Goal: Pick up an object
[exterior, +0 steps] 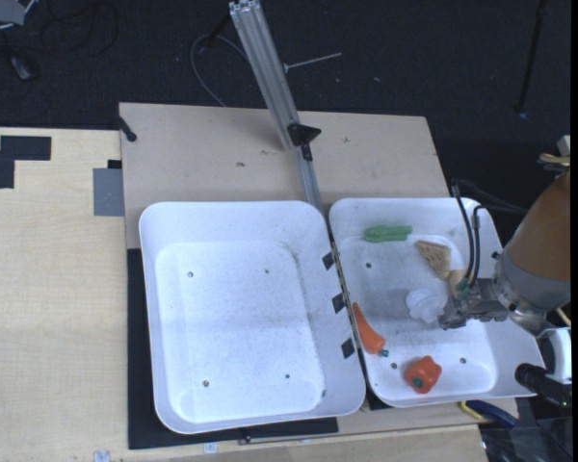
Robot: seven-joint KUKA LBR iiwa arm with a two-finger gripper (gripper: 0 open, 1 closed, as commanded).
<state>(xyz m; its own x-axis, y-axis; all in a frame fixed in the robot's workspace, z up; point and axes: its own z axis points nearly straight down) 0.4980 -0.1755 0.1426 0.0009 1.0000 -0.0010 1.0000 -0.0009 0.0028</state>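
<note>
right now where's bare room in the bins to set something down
The left bin has a bare floor, wall to wall. The right bin is crowded: green piece, carrot, red pepper and the claw over its middle.

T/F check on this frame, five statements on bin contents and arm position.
1. All the objects lie in the right bin. True.
2. The green object lies near that bin's far edge. True.
3. The orange carrot lies in the left bin. False: it lies in the right bin, beside the divider between the bins.
4. The gripper hangs over the left bin. False: it is over the right bin, next to a pale clear object.
5. The red pepper sits near the right bin's front edge. True.
</note>
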